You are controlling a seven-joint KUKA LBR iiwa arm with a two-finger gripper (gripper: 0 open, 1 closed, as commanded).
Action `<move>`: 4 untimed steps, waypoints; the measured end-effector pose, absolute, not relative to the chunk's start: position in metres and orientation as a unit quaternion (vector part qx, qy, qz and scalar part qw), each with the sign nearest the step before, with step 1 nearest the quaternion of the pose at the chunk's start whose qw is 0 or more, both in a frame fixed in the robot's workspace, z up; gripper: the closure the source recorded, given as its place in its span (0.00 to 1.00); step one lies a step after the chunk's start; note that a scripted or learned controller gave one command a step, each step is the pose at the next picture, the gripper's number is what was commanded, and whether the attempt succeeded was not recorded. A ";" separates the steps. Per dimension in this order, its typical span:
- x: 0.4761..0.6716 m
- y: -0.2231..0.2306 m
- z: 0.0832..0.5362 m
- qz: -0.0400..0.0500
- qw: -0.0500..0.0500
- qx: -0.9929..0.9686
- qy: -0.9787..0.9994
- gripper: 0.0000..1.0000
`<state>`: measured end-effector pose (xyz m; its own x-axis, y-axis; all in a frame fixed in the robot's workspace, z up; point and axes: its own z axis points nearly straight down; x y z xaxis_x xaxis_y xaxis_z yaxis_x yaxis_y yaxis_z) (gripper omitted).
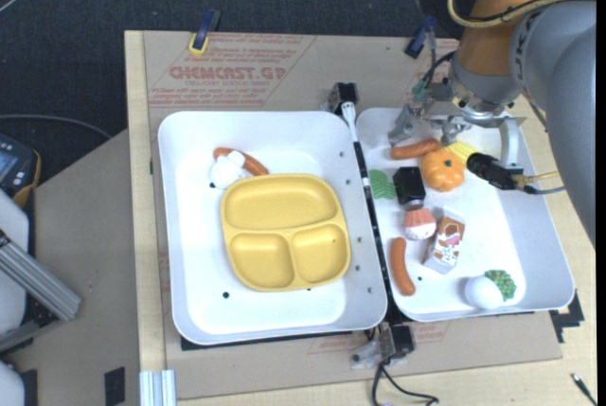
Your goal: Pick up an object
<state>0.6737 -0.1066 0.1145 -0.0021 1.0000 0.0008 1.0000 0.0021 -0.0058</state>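
My gripper (431, 123) hangs over the back of the right bin (540, 234), and its fingers look spread open with nothing held between them. Just in front of it lies an orange carrot-like piece (414, 149). Beside that sit a small orange pumpkin (442, 169) and a yellow piece (461, 151). Further forward in the same bin are a black block (409, 185), a green piece (382, 185), a red-and-white round toy (419, 224), a small carton (444, 245), a sausage (401, 265) and a white-and-green piece (489, 289).
The left bin (185, 234) holds a yellow divided tray (282, 231), with a white piece (225, 170) and a sausage (248, 162) behind it. A black divider strip (362, 177) runs between the two bins. The arm comes in from the upper right.
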 end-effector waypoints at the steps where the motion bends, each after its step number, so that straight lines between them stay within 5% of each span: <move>1: 0.674 -0.105 0.085 0.000 0.001 -0.706 -0.708 0.00; 2: 0.677 -0.106 0.101 -0.003 -0.003 -0.706 -0.708 1.00; 4: 0.680 -0.086 0.218 -0.003 -0.004 -0.706 -0.708 1.00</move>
<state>0.6803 -0.0856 0.2182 -0.0021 1.0000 -0.0013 1.0000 0.0022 0.0097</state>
